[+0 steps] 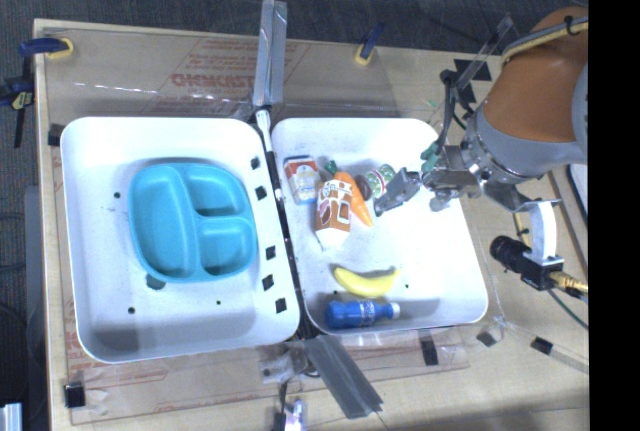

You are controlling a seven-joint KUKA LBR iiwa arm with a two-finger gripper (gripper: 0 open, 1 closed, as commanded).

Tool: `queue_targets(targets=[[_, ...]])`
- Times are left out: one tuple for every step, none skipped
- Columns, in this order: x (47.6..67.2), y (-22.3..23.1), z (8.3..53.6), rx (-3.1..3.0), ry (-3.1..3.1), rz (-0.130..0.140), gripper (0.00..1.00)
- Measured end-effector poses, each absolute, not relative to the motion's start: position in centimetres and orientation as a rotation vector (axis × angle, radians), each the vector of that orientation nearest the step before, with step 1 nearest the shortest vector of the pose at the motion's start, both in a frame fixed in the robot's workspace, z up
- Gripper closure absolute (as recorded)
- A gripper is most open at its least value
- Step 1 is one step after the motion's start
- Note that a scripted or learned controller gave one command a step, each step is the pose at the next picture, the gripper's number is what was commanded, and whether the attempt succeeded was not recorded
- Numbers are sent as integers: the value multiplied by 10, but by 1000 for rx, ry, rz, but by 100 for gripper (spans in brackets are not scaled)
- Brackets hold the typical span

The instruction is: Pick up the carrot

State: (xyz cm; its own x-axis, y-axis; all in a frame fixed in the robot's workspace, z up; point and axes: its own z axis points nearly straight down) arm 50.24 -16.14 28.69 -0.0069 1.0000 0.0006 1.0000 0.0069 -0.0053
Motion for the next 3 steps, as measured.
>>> queue_targets(targets=[[572,-165,225,-2051,-2378,3,0],[589,-180,92,-2191,-2251,2,0],[591,-181,107,-2192,-2255,0,100]])
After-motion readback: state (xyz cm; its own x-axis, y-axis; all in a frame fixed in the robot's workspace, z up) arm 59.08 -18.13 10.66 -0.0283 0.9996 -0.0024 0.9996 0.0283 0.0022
